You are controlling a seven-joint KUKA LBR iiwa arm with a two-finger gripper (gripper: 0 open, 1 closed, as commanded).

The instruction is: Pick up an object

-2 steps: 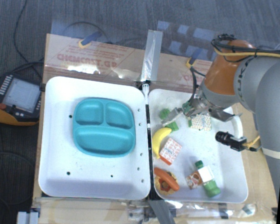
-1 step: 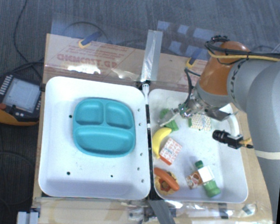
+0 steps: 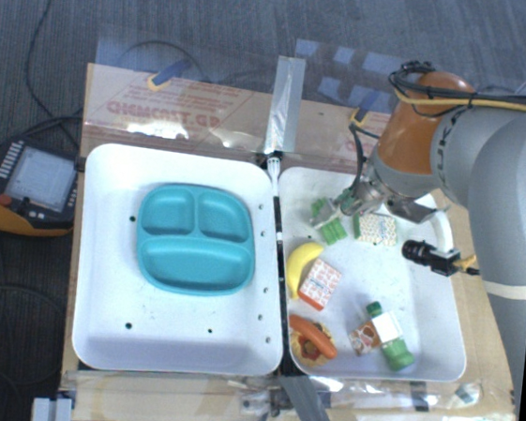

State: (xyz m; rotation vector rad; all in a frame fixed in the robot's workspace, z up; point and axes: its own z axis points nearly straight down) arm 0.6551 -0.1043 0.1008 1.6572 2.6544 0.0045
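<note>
The right bin holds several small objects. At its far left lie a light green block and a smaller dark green piece, with a white speckled pad beside them. My gripper is lowered into the far part of this bin, right over the green pieces and the pad's near corner. No object shows clearly in its grasp. Nearer the front lie a yellow banana, a red and white box, an orange carrot-like toy and a green bottle.
The left bin carries a blue divided plate. A black part juts over the right bin's right side. The grey arm covers the far right corner. A pendant lies on the floor at left.
</note>
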